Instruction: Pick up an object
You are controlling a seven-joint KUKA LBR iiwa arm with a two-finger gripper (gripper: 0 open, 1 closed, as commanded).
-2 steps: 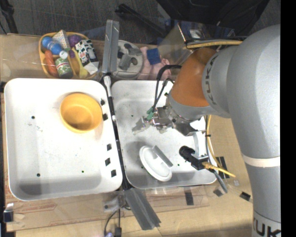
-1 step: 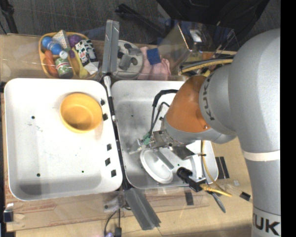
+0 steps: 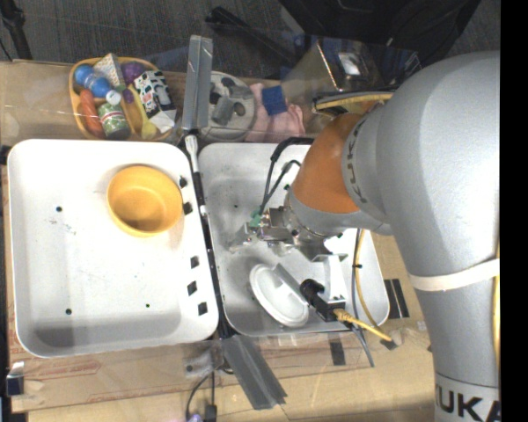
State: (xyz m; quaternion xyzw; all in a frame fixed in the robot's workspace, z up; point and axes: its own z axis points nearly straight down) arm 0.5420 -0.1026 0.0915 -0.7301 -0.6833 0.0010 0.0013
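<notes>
A: Entry: where do we put the gripper?

B: We log the gripper (image 3: 257, 229) low in the right bin (image 3: 233, 178), near its middle, below the orange band (image 3: 326, 172) of the grey arm (image 3: 431, 148). We cannot tell whether it is open or closed.

A: Objects to pick?

B: We note a white round dish (image 3: 280, 295) in the same bin, near the gripper, towards the near wall; we cannot tell whether they touch. A yellow bowl (image 3: 145, 200) sits upright in the left bin (image 3: 88, 271), far side, well apart from the gripper.
</notes>
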